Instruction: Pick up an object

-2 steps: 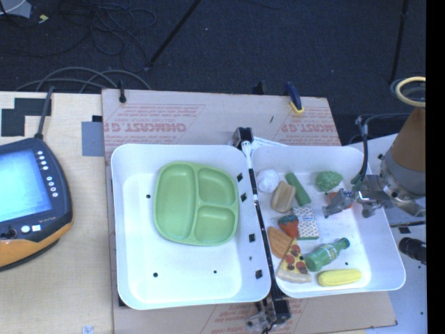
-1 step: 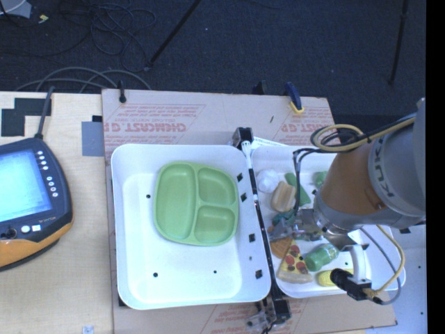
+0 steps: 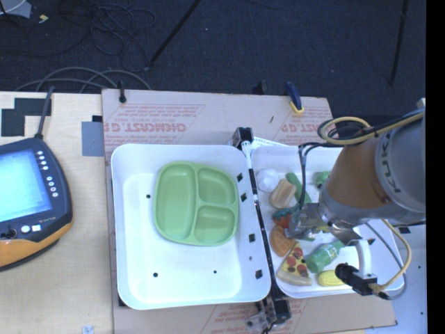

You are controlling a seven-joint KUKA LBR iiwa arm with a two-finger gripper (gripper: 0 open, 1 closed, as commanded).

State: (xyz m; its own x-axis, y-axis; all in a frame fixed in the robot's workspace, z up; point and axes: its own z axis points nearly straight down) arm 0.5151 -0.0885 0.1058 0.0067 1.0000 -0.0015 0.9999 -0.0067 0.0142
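Camera view: arm low over the crowded right bin

Camera view looks down at a slant on the counter [image 3: 69,117], which carries two shallow white bins side by side on a cardboard sheet.

Left bin [image 3: 132,256], centre of frame: holds a pale green divided plate [image 3: 195,204], lying flat toward its upper right part. Bin floor around it is bare white.

Right bin [image 3: 278,155], lower right of frame: crowded with small toy foods. A beige rounded piece [image 3: 282,193] near the upper middle. A white round piece [image 3: 268,181] just to its upper left. A pizza slice [image 3: 296,264] at the lower left corner, with a green cylinder [image 3: 324,256] just to its right and a yellow piece [image 3: 329,278] below that. An orange-brown piece [image 3: 281,242] sits above the pizza slice.

Arm [image 3: 379,172] enters from the right edge, orange band visible, wrist hanging over the middle of the right bin. Pincer [image 3: 300,221] sits low among the toys, near the beige piece and the orange-brown piece. Fingers are lost against the clutter; cannot tell whether released or clenched, nor whether anything is between them.

Left edge of frame: a handheld control pendant [image 3: 28,197] with a lit blue screen rests on the counter.
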